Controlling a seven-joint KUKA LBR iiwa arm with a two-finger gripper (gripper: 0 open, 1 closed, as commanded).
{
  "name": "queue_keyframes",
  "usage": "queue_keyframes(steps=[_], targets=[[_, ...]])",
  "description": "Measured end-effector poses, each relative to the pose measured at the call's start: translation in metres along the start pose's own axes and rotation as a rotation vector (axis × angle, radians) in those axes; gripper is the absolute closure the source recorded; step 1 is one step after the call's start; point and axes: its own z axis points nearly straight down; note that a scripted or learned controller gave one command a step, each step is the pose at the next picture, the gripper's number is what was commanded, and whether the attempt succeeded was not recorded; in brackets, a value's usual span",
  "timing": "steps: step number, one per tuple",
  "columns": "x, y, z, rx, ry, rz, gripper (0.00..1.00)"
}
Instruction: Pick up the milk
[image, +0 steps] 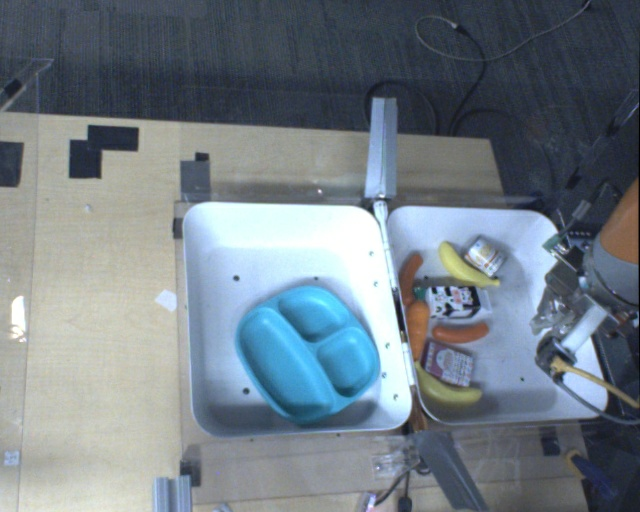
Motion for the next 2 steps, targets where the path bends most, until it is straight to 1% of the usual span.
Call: queue_keyframes(steps=[1, 2], targets=[[0.014, -0.017, -0.012, -0.002, 0.000, 0.260, 1.00], [0.026, -0.029, -0.043, -0.004, 0.001, -0.394, 1.00]])
